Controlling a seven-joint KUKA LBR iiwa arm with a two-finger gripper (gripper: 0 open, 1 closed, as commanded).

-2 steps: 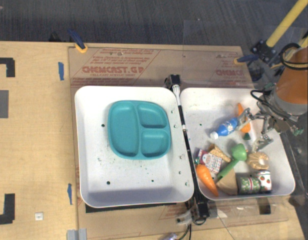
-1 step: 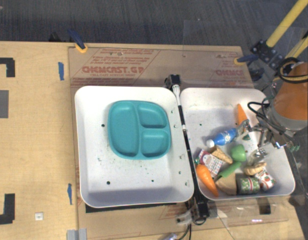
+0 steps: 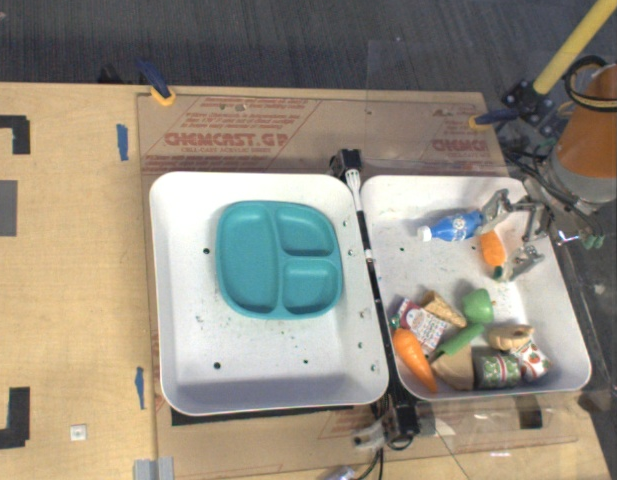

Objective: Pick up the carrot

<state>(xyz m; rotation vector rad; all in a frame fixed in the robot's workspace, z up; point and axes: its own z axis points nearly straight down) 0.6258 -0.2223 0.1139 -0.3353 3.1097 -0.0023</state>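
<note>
**Q:** So where's the carrot, and what's the gripper up to?

**A:** Looking down from the camera view: the two-finger metal gripper (image 3: 510,236) sits in the upper right part of the right-hand shallow white bin (image 3: 578,363), fingers spread, with a small orange carrot piece (image 3: 494,251) between them. Can't tell if they're actually squeezing it or just straddling it. A blue and white plastic bottle (image 3: 454,228) lies just to the left of that.

**Q:** Isn't there another orange thing?

**A:** Yep, a longer orange carrot (image 3: 414,358) lies along the bin's lower left edge, well apart from the gripper. It's right beside a jumble: a red and white snack packet (image 3: 424,321), a green toy vegetable (image 3: 470,320), and a green-labelled can (image 3: 500,368).

**Q:** And the left side?

**A:** The left white bin (image 3: 188,368) holds a teal divided plastic plate (image 3: 279,258), lying flat near the middle.
</note>
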